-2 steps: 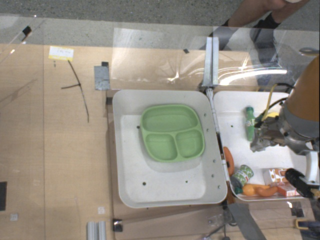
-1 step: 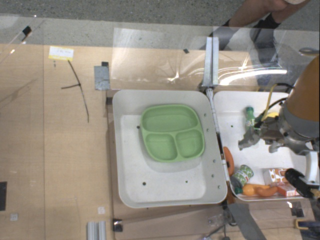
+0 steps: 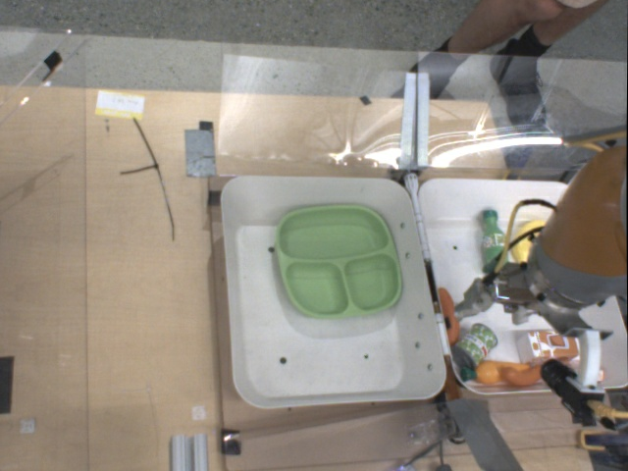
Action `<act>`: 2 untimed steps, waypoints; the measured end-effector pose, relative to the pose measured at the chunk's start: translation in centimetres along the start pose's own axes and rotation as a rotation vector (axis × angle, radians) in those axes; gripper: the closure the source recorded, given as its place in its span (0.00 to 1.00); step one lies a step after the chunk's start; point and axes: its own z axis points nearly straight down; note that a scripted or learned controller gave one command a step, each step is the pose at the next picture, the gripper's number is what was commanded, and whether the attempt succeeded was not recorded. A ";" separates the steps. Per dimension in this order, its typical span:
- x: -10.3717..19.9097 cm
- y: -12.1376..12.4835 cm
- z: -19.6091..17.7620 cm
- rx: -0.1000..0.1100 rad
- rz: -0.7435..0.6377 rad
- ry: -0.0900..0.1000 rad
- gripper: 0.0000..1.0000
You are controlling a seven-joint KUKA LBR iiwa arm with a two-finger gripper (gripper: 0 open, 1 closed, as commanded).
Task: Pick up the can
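Your wooden desk [image 3: 98,292] carries two white bins; the left bin [image 3: 324,381] holds a green tray [image 3: 339,260]. You cannot tell the jaws' state. The can [image 3: 476,343] lies just below-left of them, untouched

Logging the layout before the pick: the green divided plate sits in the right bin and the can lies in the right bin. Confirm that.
One point is wrong. The camera view shows the green divided plate in the left bin, not the right one. The can does lie in the right bin, near its left wall.
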 end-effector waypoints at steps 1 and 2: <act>-4.6 0.4 8.2 0.002 -0.099 -0.001 0.00; -4.6 0.7 7.0 -0.007 -0.099 -0.001 1.00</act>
